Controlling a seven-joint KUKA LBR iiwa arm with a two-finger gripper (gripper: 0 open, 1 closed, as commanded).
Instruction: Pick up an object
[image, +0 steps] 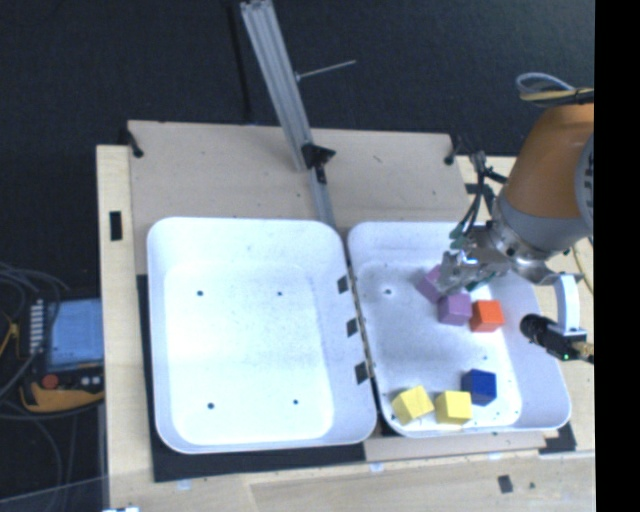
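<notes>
The pincer (458, 272) hangs over the purple blocks (447, 297); whether it's open I cannot tell. An orange cube (487, 316) sits just beside them, so a crowded grab may well slip or nudge.

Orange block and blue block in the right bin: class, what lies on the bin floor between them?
Nothing: in the camera view, the floor of the right bin between the orange block and the blue block is bare white.
</notes>
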